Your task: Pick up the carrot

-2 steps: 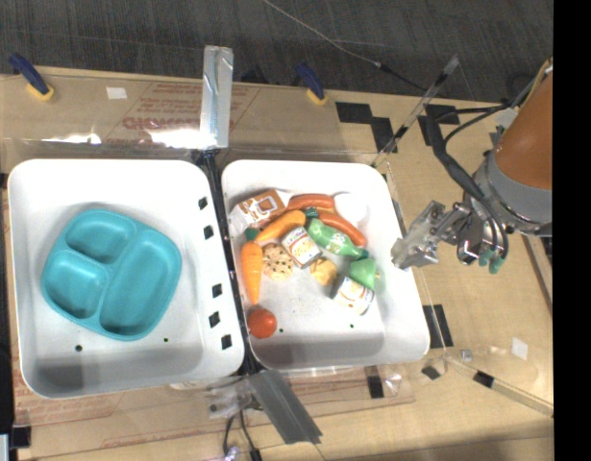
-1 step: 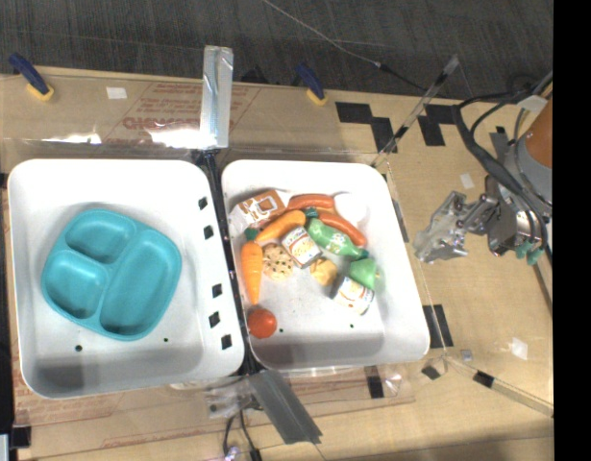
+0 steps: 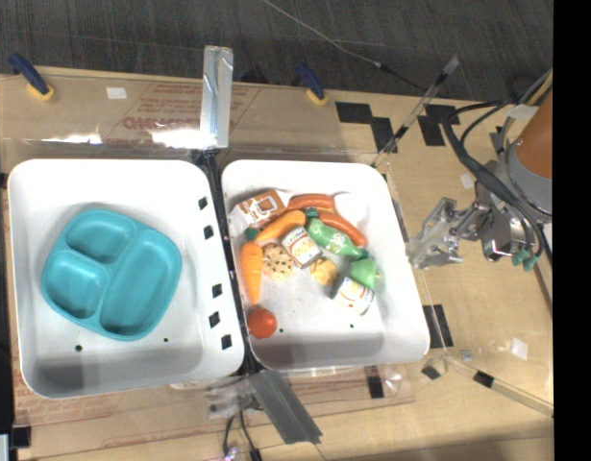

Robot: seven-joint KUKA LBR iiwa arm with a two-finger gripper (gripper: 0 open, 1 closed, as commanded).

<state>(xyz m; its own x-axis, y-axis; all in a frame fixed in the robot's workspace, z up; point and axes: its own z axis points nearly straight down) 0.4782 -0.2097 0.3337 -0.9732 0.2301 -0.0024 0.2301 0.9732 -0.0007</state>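
the bench [image 3: 468,373] under me is tan, with black squares marked on it and clear sheeting taped across its far side. two shallow white bins sit on it side by side, their inner walls touching. the left bin [image 3: 45,353] holds a teal divided plate [image 3: 110,272] with three compartments, lying flat a little left of the bin's middle. the right bin [image 3: 401,325] holds a loose heap of toy food in its far half.

my arm [image 3: 530,157] comes in from the right, grey with an orange band, and stops outside the right bin, over bare bench. my gripper [image 3: 431,243] hangs just beyond that bin's right wall, near its rim and apart from everything inside. the metal at its tip is a blur of shiny parts, so i cannot tell how it is set.

the carrot [image 3: 251,269] lies against the left wall of the right bin, orange, its length running toward the near edge, green top at the far end. a red tomato [image 3: 261,323] sits just beside its near tip. a cookie [image 3: 275,260] lies just to its right, touching or nearly so.
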